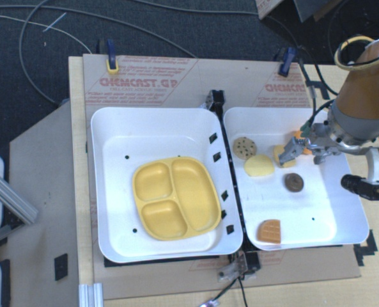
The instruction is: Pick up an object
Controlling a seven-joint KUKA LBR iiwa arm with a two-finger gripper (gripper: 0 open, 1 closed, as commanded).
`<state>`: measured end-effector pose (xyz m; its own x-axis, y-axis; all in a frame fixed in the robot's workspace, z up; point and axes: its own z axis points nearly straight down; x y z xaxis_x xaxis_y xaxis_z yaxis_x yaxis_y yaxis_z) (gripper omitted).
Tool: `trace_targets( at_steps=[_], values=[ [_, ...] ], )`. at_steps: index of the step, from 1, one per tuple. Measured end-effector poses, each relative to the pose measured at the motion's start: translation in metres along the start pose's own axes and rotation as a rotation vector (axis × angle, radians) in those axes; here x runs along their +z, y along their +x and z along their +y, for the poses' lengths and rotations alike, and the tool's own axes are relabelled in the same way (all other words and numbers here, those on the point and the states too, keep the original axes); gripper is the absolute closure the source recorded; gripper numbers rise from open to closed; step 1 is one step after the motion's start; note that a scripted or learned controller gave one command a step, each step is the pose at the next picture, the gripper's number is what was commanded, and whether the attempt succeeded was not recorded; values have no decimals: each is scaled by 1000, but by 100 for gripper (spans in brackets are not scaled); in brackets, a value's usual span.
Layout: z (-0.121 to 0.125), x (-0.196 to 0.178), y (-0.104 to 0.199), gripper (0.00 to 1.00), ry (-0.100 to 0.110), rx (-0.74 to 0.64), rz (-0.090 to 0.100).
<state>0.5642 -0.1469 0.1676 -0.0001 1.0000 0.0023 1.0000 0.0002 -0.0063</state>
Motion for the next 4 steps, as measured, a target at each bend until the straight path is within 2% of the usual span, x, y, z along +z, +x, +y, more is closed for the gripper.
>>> trace_targets(
  at_steps=[1, 2, 3, 4],
  values=[
    [4, 63, 1, 0, 1, 0, 1],
    [5, 47, 0, 100, -7, 1, -1],
    [0, -10, -8, 100, -12, 1, -4],
    [1, -50, -8, 100, -12, -1, -4]
  ],
)
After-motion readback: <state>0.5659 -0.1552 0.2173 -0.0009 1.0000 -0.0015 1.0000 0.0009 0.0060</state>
